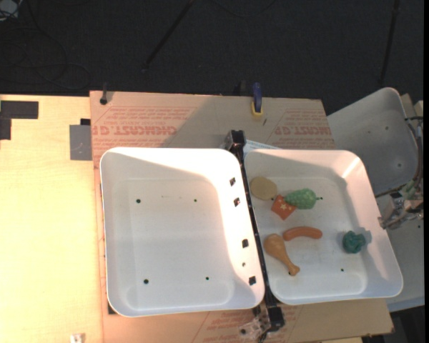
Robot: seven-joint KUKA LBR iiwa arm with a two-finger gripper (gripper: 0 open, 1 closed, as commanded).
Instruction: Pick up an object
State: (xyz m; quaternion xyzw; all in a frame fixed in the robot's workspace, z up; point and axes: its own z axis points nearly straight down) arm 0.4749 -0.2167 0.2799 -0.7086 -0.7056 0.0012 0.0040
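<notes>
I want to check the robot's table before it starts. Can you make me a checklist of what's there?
Surface: two white bins, left bin and right bin, on brown cardboard.
Job's things: in the right bin, a tan disc, green veggie, red block, sausage, drumstick, teal lump.
Clutter: blue clamp at the cardboard's far edge.
Grippers: nothing seen.
Cables: thin wires on the dark floor.
Surroundings: pale wooden bench.

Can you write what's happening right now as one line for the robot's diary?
right bin: drumstick, sausage, green toy, red piece, tan disc, teal lump | nothing picked up yet
</notes>
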